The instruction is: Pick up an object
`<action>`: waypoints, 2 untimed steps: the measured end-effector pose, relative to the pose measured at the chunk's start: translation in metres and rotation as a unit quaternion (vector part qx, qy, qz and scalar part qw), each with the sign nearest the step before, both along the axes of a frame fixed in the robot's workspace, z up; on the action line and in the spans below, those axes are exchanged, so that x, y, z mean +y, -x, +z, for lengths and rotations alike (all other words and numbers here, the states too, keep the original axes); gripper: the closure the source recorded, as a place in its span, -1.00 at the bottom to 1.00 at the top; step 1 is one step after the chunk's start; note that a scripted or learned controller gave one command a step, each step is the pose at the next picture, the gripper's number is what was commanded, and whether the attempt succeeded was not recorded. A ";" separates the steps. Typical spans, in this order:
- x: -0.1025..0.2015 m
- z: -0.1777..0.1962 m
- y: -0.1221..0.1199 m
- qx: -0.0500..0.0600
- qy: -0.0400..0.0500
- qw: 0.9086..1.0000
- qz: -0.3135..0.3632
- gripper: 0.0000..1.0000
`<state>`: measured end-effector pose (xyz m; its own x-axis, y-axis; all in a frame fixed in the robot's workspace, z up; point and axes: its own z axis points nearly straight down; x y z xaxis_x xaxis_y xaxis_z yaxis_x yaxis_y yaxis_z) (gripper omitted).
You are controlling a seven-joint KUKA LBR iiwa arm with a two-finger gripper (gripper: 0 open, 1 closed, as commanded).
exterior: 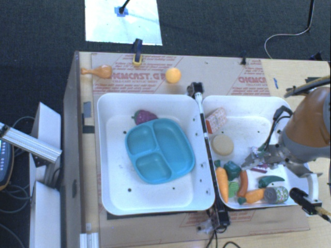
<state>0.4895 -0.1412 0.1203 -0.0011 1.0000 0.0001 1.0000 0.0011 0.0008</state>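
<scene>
My gripper (257, 160) hangs low over the middle of the right bin (243, 107), at the end of the grey and orange arm (309, 128). Just left of it lie a beige round disc (223, 144) and a teal toy (231, 169). A small purple thing (267, 165) shows right beside the gripper; I cannot tell whether they touch. Along the bin's front lie an orange carrot (221, 184), a red-orange piece (243, 180), a dark green piece (270, 180) and a small can (278, 194). A pink striped item (216, 119) rests at the back left.
The left bin (114, 190) bears a blue divided plate (159, 150) and a purple toy (145, 117) behind it. On the cardboard behind the bins lie an orange ball (172, 75) and a tan drumstick toy (98, 72). A black rail (204, 133) divides the bins.
</scene>
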 end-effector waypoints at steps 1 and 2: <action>0.000 0.011 -0.001 -0.002 0.000 1.000 0.001 1.00; -0.066 0.070 0.002 -0.001 0.001 1.000 0.000 1.00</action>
<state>0.4870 -0.2075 0.1904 -0.0006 1.0000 -0.0025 1.0000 0.0007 0.0033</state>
